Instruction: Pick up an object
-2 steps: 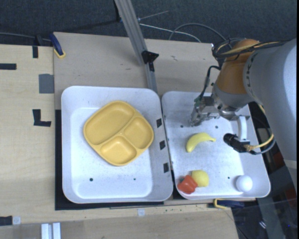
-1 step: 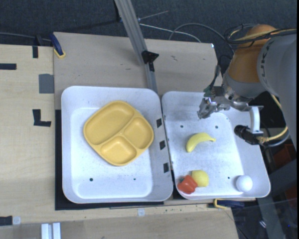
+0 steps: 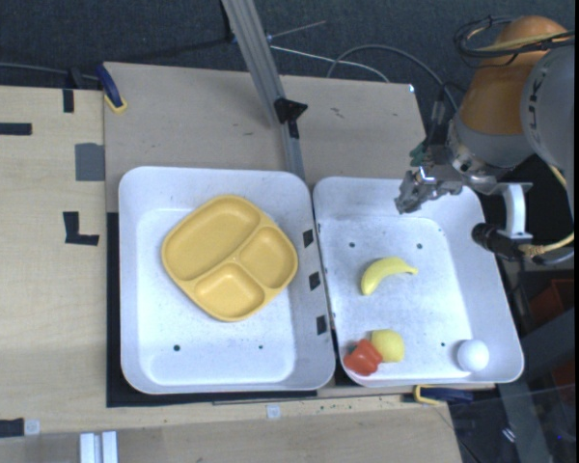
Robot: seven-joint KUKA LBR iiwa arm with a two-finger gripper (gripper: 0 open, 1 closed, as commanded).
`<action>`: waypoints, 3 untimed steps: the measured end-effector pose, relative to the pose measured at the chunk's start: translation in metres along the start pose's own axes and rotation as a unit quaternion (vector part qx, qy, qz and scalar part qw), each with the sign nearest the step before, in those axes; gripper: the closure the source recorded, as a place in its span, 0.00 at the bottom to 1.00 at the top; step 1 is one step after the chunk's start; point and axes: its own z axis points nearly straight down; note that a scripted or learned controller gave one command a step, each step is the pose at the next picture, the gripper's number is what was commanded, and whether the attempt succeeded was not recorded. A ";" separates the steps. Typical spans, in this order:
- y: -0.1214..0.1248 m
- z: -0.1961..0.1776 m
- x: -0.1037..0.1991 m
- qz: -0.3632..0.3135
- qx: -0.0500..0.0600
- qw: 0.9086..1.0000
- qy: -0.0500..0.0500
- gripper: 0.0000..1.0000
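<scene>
Two white bins sit side by side on the bench. Your left bin (image 3: 135,258) holds a yellow divided plate (image 3: 229,257), three compartments, lying flat and rotated at a slant, roughly in the bin's middle and a bit toward the far side.

Your right bin (image 3: 434,287) holds four small things. A yellow banana (image 3: 386,274) lies near the bin's centre, curved, with bare floor around it. At the near edge, left of centre, a red piece (image 3: 364,358) and a yellow lemon-like piece (image 3: 388,345) sit touching each other; the red one is pressed into the near-left corner area against the rim. A white ball (image 3: 474,355) sits in the near-right corner, well apart from the red and yellow pair.

The arm (image 3: 507,95) comes in from the right, grey with the orange band showing at the far right. Your gripper (image 3: 412,196) is over the far edge of the right bin, around the far rim, right of the bin's centre line. It is well apart from the banana and farther still from the three pieces along the near edge. Nothing is visible between its fingers. You can't tell from this angle whether they are spread or closed: the tip is small, dark and blurred against the rim.

A grey metal pole (image 3: 261,66) runs from the far side down to the gap between the two bins.
</scene>
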 end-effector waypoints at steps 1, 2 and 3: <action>-0.014 -0.013 0.054 -0.002 0.002 1.000 0.002 1.00; -0.033 -0.005 0.098 -0.002 0.003 1.000 0.001 1.00; -0.051 -0.015 0.158 -0.003 0.003 1.000 0.002 1.00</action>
